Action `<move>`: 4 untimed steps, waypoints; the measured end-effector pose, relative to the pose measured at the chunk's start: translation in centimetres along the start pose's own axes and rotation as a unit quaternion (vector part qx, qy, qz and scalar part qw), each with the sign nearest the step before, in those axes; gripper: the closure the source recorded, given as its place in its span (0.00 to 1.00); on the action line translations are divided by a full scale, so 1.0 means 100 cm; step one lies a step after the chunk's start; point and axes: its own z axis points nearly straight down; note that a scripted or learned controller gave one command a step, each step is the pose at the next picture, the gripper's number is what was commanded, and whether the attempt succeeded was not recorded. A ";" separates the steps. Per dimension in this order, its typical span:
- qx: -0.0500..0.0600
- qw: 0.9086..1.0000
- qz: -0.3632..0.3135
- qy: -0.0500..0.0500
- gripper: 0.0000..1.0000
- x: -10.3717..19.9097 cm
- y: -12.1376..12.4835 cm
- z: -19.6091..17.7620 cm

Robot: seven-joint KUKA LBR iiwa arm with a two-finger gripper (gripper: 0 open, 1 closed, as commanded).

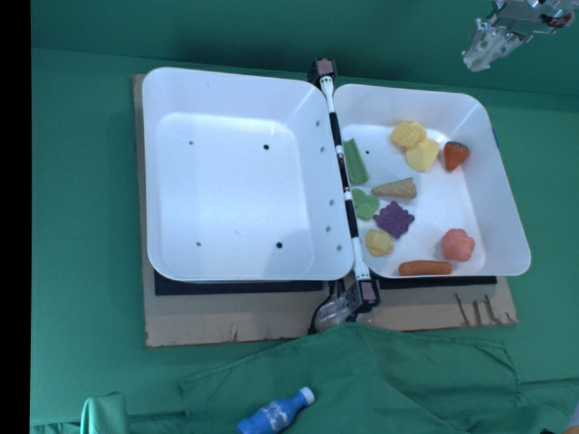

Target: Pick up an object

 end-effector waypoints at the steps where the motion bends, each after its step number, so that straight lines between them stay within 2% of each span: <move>1: 0.001 1.000 0.000 0.000 0.00 0.000 0.000 0.001; 2: -0.003 1.000 0.001 -0.003 1.00 -0.001 0.001 -0.015; 3: 0.008 1.000 -0.001 0.003 1.00 0.010 -0.027 0.076; 4: 0.005 1.000 -0.002 0.003 1.00 0.033 -0.043 0.172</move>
